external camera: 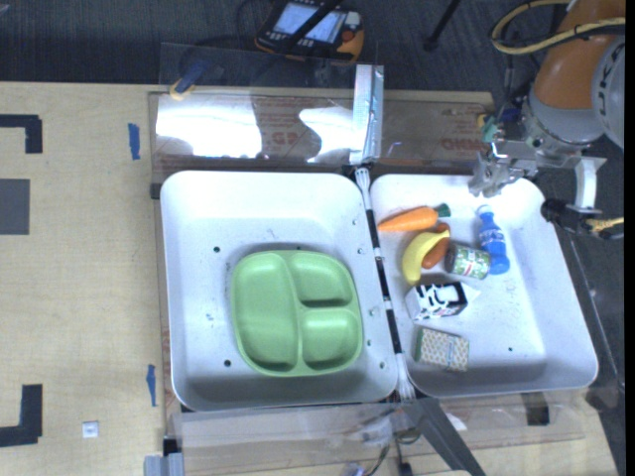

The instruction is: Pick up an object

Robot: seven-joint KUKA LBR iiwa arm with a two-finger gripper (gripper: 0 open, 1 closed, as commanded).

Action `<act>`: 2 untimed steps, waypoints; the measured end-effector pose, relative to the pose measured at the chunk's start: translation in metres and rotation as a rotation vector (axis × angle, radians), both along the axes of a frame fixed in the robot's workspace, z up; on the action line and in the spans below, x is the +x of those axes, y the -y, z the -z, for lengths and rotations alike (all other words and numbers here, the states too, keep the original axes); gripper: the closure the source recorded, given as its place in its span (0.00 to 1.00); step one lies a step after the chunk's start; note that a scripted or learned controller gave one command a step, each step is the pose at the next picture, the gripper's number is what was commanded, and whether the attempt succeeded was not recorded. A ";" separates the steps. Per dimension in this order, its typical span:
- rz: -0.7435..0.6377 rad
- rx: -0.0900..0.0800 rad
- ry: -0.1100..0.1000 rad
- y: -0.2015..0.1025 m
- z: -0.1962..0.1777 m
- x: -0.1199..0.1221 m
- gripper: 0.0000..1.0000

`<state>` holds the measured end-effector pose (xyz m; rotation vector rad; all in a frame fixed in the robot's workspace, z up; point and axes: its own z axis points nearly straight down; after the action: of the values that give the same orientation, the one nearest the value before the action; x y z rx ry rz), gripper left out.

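Note:
The right bin (556,355) holds an orange carrot (410,218), a yellow banana (424,250), a small green-labelled can (467,262), a blue bottle (491,240), a black-and-white carton (438,299) and a speckled green sponge (441,348). My gripper (488,179) hangs over the bin's far edge, just above and behind the blue bottle. Nothing shows between its fingers, and the view does not reveal whether they stand open or shut.
The left bin (198,216) carries a green divided tray (296,310). A clear plastic wall (367,117) rises behind the bins. A handheld controller (306,26) lies on the floor at the back. Wooden bench surface (69,266) extends to the left.

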<state>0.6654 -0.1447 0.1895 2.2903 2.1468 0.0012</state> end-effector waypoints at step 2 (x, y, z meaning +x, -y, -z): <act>0.545 0.002 -0.003 -0.078 0.005 0.001 1.00</act>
<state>0.6667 -0.0667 0.1847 2.7862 1.4529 -0.0019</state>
